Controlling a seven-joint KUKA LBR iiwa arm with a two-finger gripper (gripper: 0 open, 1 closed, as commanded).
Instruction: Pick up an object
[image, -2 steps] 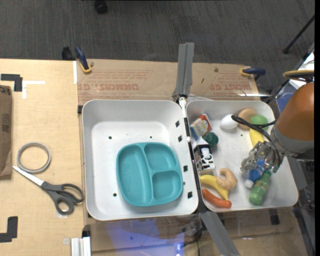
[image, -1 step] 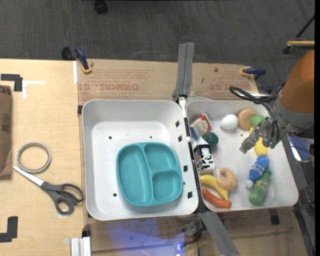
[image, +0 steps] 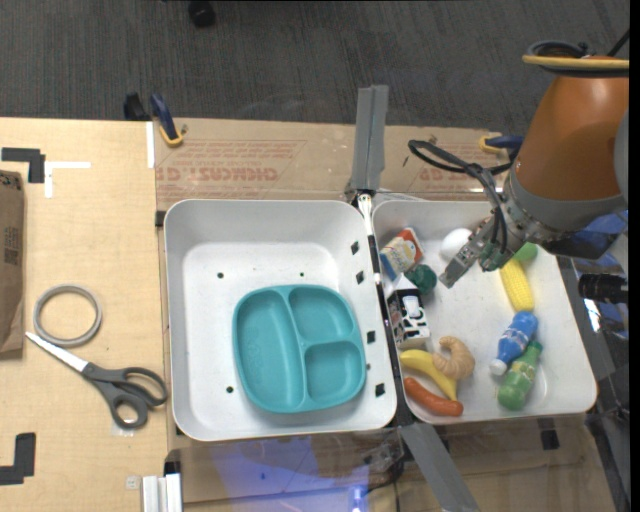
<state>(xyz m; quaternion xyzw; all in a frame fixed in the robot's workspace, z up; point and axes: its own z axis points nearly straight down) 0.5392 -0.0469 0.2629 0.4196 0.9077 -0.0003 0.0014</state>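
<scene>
white plastic is most of what i have in front of me: the left bin (image: 190, 330) carries a teal divided tray (image: 298, 347) lying flat at its middle, and the right bin (image: 572, 395) holds the clutter. my arm (image: 575, 130), orange and grey, comes in from the right and hangs over the upper part of that right bin. the gripper (image: 462, 265) points down and to the left from the wrist; whether it is apart or together i cannot tell from this angle, and i see nothing between its tips.

nearest to it is a corn cob (image: 517, 285), just beside it on the right. a white rounded piece (image: 456, 241) sits close above the tip, and a dark green ball (image: 421, 277) lies just to its left. farther down the bin are a blue bottle (image: 513, 340) and a green bottle (image: 519, 379) side by side, then a banana (image: 425, 364) and a red pepper (image: 433, 400) near the bottom edge. outside the bins, scissors (image: 105, 378) and a tape ring (image: 67, 313) rest on the bench.
</scene>
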